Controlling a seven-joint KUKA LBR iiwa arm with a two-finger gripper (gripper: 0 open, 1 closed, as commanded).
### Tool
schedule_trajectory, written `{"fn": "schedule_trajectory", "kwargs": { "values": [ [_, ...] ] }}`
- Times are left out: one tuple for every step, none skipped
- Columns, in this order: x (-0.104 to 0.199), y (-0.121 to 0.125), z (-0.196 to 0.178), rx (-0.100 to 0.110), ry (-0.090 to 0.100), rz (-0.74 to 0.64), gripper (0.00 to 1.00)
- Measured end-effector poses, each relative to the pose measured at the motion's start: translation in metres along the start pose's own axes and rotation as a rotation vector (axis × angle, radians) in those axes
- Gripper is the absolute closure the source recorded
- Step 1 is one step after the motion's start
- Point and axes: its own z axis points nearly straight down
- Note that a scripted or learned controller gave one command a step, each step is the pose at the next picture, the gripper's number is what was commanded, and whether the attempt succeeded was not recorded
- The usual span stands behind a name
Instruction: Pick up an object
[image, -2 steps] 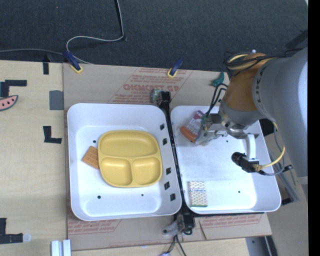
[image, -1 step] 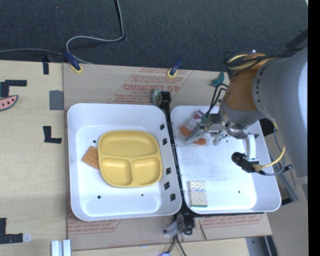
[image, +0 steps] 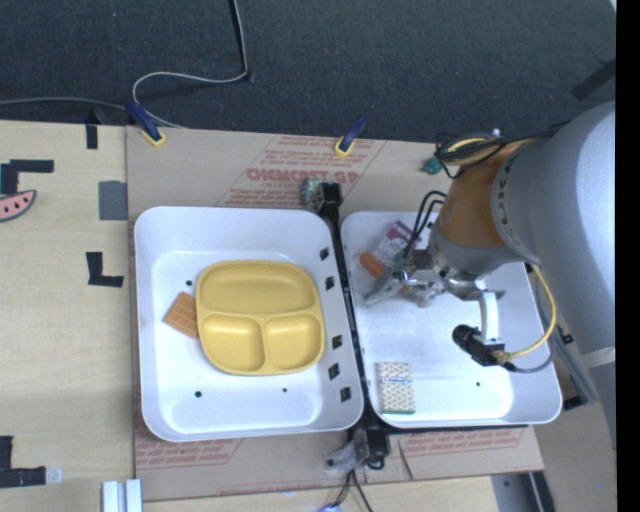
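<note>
Grey arm (image: 560, 190) over right bin (image: 520, 395), fingers (image: 392, 285) state unclear, beside orange object (image: 371, 263), small packet (image: 396, 387) apart.

The left bin (image: 160, 330) is mostly taken by a yellow tray (image: 262, 315), with a brown piece (image: 182, 315) wedged at its left; bare floor runs along its lower edge. In the right bin (image: 520, 400), the arm (image: 490, 215) covers the upper part over what looks like small clutter (image: 385, 255). A packet (image: 396, 387) sits lower left, with open floor just right of it.
</note>
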Motion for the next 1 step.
{"fn": "schedule_trajectory", "kwargs": {
  "values": [
    [-0.0007,0.0003,-0.0097,-0.002,-0.002,0.000,1.00]
  ]
}}
